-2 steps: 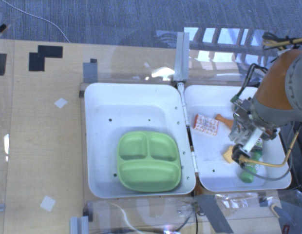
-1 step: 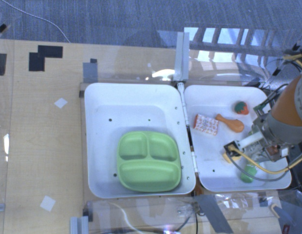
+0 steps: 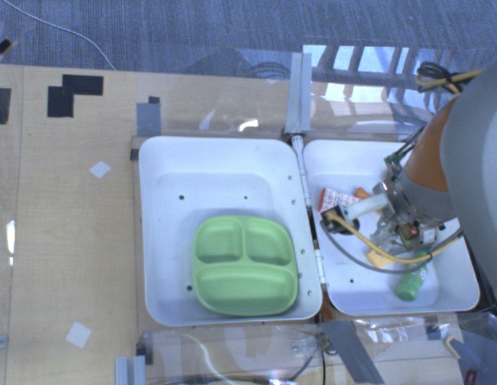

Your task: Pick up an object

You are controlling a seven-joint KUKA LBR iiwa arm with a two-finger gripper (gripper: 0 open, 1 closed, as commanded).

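the arm point(image 3: 465, 151) is reaching into the right bin point(image 3: 337, 295), its fingers point(image 3: 393, 233) sitting among small objects point(image 3: 345, 200); i cannot tell how far open they are. a green bottle point(image 3: 410, 284) is lying just below them. a green tray point(image 3: 245, 265) is resting in the left bin point(image 3: 168, 175).

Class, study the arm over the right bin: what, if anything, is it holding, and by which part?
It cannot be told. The gripper sits low among clutter in the right bin, and nothing is clearly seen between its fingers.
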